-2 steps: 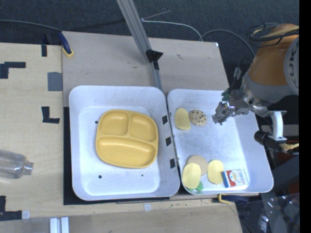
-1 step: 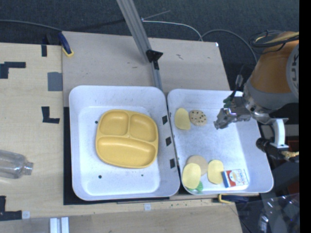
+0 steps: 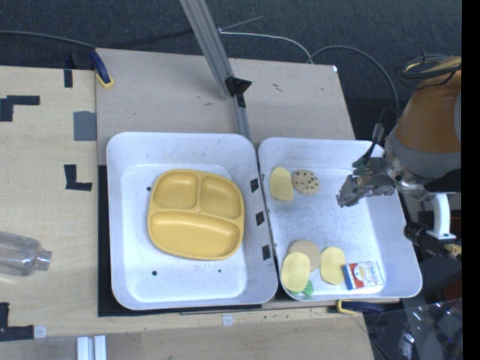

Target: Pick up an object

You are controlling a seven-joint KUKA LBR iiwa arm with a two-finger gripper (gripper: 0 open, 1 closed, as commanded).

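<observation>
My gripper [image 3: 351,193] hangs over the right side of the right bin [image 3: 390,223], with the grey arm and its orange band behind it at the right. Left of it lie a yellow oval piece [image 3: 281,184] and a brown speckled cookie [image 3: 304,181]. Along the bin's front lie a yellow piece [image 3: 295,270] over a tan round one [image 3: 306,250], another yellow piece [image 3: 332,265] and a small red and white carton [image 3: 364,274]. Nothing shows between the gripper's fingers.
The left bin [image 3: 135,276] holds a yellow divided plate [image 3: 196,214]. A metal pole [image 3: 206,32] slants down to the bins' shared back edge. A clear plastic bottle [image 3: 19,252] lies on the bench at far left. Cables run behind the bins.
</observation>
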